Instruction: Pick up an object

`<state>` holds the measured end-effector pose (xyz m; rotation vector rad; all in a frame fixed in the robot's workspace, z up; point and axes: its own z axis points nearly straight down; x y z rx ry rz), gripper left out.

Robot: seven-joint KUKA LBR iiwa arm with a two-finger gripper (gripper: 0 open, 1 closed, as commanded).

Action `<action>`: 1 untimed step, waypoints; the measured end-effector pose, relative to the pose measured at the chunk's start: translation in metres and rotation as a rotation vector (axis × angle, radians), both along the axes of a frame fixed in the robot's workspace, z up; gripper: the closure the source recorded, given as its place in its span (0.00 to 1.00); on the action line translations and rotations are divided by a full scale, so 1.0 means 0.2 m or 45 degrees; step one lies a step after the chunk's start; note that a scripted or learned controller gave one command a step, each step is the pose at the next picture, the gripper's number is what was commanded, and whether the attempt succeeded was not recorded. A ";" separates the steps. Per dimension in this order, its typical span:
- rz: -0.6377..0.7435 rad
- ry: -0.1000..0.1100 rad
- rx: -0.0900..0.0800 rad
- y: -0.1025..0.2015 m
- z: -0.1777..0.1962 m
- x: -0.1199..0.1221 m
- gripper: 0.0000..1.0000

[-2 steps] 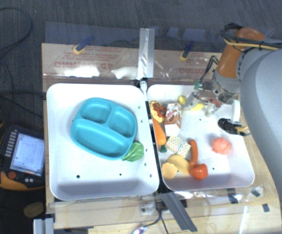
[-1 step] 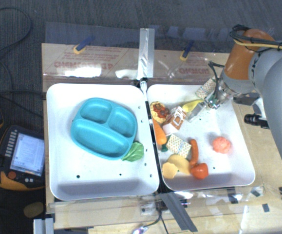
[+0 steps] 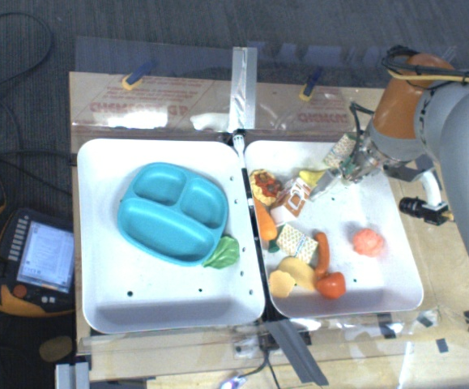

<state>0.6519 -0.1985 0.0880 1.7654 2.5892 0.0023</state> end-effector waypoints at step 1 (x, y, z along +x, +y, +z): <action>0.000 0.000 0.000 0.00 0.00 0.00 0.00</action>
